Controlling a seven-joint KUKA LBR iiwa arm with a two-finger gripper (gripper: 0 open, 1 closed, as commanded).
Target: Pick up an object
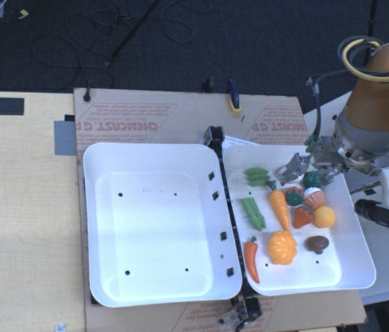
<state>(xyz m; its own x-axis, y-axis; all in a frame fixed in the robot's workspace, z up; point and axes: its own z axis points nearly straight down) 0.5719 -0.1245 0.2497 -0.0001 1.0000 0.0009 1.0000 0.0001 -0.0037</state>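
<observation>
Toys fill my right bin point(360, 272), largest to smallest: pumpkin point(282, 247), carrot point(279, 209), second carrot point(251, 261), pepper point(253, 213), orange ball point(325, 217). My gripper point(298, 168) hangs at the bin's twelve o'clock. The carrot lies at six o'clock from it, long axis twelve-to-six. Whether the gripper is released or clenched, I cannot tell.

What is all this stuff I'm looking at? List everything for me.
Bins: 2, white, side by side on the bench; left bin, right bin.
Carrots: 2, orange; long carrot mid right bin, small carrot at its left edge.
Green vegetables: 2; pea pod at top, long green piece below it.
Pumpkin: 1, orange, lower middle.
Orange ball: 1, right side.
Brown piece: 1, lower right.
Cardboard sheet: 1, brown, under the bins.
Blue clamp: 1, on the cardboard's far edge.
Arm: 1, grey and orange, jaws over the right bin.
</observation>
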